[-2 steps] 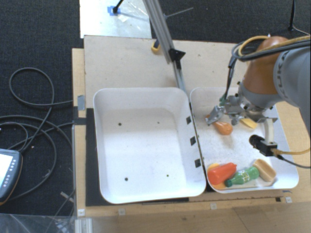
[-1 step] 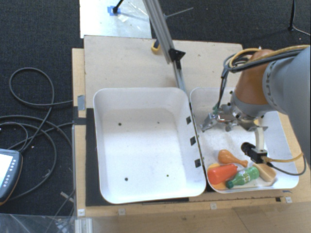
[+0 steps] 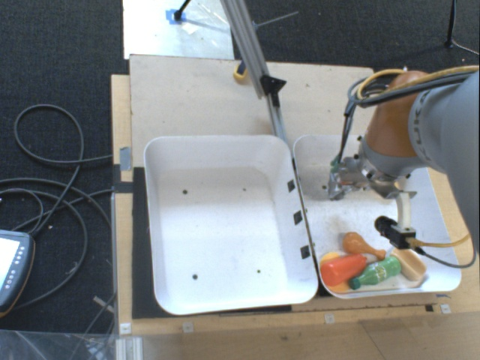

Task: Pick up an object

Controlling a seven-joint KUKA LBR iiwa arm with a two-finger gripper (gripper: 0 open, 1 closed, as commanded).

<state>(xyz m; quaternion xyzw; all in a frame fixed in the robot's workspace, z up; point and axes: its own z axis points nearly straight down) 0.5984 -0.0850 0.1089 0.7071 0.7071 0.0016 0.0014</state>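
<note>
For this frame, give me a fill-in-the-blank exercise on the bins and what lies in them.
1. The green bottle lies in the ____ bin as the camera sees it.
2. The objects are bunched at that bin's ____ edge, nearest the camera.
3. The red-orange object lies just to the ____ of the green bottle in the view.
4. The hand is over the ____ bin.

Missing words: right; bottom; left; right
</note>
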